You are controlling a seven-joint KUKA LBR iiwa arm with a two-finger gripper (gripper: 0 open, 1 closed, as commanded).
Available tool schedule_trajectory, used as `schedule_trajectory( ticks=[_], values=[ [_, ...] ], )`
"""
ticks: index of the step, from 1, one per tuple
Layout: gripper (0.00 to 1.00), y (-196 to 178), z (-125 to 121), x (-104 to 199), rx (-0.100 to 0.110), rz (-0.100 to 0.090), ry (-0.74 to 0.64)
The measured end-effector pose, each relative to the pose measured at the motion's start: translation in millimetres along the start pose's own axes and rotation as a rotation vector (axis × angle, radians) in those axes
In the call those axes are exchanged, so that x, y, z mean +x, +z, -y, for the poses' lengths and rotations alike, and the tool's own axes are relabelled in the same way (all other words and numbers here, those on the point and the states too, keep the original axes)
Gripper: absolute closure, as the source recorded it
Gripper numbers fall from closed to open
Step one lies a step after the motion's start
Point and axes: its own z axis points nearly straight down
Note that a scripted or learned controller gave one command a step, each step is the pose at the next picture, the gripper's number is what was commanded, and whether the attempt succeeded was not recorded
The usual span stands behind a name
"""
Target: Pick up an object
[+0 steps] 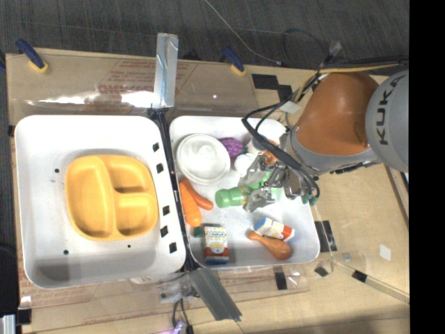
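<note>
The claw (261, 186) hangs low inside the right bin (306, 223), at the end of the arm (341, 117) that reaches in from the right and bends down at its orange band; whether it is released or clenched cannot be told; a green bottle (229, 197) lies right at its left side, perhaps touching; just beyond that sit one white bowl (202, 156) and one carrot (189, 204); below it lie one small tube (274, 228), one drumstick (271, 244) and one little carton (216, 244); one purple item (233, 147) lies above-left; far left, one yellow divided tray (111, 195) rests in the left bin (42, 186) on the surface (361, 214).
</note>
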Motion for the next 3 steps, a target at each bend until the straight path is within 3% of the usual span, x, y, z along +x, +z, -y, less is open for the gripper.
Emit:
schedule_trajectory(
  ticks=[1, 2, 3],
  values=[
    [1.00, 4.3, -22.6, -44.5, 0.000, -0.007, 0.095],
    [1.00, -118.8, 19.8, -90.1, 0.004, 0.005, 0.158],
    [1.00, -13.8, 20.8, -23.9, 0.000, -0.014, 0.144]
  ],
)
